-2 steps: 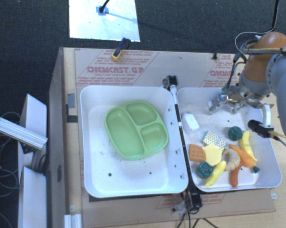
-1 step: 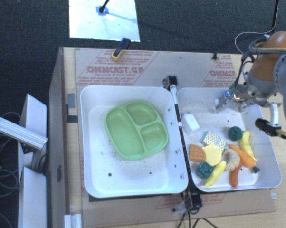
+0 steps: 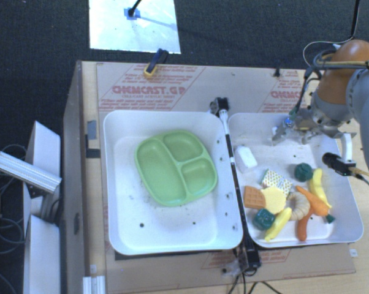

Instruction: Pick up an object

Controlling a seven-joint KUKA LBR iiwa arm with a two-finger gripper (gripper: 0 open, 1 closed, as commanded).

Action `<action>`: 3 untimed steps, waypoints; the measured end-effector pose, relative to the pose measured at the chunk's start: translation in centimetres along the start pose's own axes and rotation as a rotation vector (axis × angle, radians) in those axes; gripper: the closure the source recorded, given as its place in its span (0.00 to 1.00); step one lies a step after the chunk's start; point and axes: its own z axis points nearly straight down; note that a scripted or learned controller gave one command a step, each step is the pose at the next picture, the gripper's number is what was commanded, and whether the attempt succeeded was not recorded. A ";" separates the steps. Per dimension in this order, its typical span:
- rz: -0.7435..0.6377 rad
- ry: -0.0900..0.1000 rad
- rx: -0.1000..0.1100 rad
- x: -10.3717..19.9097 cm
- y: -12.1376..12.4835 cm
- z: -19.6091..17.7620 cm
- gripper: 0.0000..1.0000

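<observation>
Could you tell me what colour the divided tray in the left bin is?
The divided tray is light green, seen plainly in the camera view.

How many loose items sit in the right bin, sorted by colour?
Yellow: 3, a round piece, a banana, a long piece
Orange: 3, a waffle square, a carrot, a small stick
Dark green: 2, one, another
White: 1, a block
Checkered: 1, a tile
Tan: 1, a curved piece
Total: 11
</observation>
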 end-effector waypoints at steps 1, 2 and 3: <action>0.001 0.001 -0.001 -1.8 0.0 0.0 0.00; 0.000 0.000 -0.001 0.2 0.0 0.0 0.00; -0.002 0.000 -0.001 0.2 0.1 -1.1 1.00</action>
